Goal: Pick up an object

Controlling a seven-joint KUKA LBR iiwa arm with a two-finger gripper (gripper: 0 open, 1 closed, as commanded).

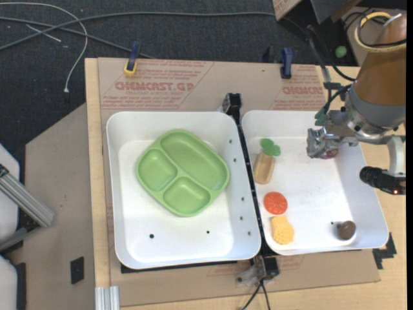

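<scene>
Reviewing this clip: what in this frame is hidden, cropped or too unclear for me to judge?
- Pincer, camera view: small and seen from above under the arm's wrist, so its finger state is unreadable. A reddish bit beneath it is unidentifiable.
- Arm: cut off by the right edge.
- Small brown object in the right bin: too small to identify.
- Tan piece with green top: food type unclear.

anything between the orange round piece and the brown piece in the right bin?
No. In the camera view, bare white bin floor separates the orange round piece from the brown piece.
</scene>
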